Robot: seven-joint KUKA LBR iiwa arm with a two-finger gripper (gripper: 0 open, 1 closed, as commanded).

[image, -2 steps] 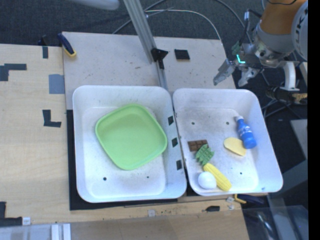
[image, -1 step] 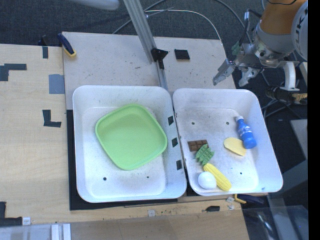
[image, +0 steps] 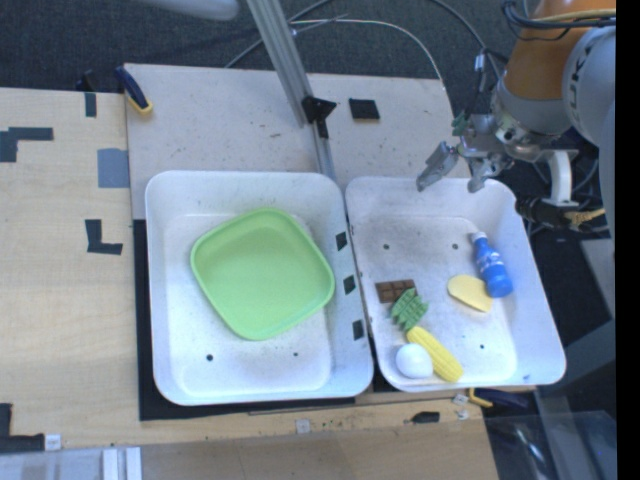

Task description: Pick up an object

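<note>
Overhead slanted view of two shallow white plastic bins side by side on a bench. The left bin (image: 165, 268) contains a light-green square plate (image: 262, 272) with rounded corners, lying flat. The right bin (image: 535, 298) contains six small objects: a blue plastic bottle with a white cap (image: 490, 265), a pale yellow flat piece (image: 468, 293) touching it, a brown chocolate-bar block (image: 394, 291), a green ridged leafy piece (image: 408, 310) just below it, a yellow corn cob (image: 435, 353), and a white egg-shaped ball (image: 412, 360) beside the cob. The two-finger gripper (image: 455, 172) hovers over the far rim of the right bin, fingers spread apart and holding nothing, well apart from every object.
</note>
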